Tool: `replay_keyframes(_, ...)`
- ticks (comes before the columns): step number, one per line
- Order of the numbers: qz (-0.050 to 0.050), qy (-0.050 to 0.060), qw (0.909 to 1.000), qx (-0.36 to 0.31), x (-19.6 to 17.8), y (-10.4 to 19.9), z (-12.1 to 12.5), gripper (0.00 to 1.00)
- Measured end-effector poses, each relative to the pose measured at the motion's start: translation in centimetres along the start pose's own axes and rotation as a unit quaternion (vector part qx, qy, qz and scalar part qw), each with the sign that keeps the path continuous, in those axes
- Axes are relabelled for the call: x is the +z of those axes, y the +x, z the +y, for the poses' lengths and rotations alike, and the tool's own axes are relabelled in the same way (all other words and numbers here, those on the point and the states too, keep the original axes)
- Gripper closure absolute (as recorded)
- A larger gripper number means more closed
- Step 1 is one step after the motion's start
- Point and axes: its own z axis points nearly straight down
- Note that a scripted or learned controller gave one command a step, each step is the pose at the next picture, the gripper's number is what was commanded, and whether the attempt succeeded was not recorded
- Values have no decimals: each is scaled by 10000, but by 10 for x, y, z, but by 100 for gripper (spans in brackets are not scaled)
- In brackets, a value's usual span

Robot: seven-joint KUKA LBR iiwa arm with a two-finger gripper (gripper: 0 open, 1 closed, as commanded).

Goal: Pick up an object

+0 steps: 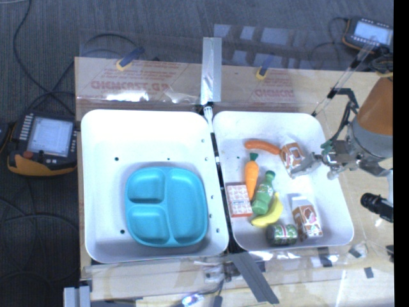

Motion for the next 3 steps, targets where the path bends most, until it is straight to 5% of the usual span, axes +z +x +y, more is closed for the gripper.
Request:
replay_keyframes(1, -33, -38, 10000, -18, 101, -2, 51, 0)
replay_keyframes(2, -30, -35, 10000, -22, 92, -2, 51, 100)
replay_keyframes(3, -24, -2, 9945, 1044, -20, 36, 56, 100)
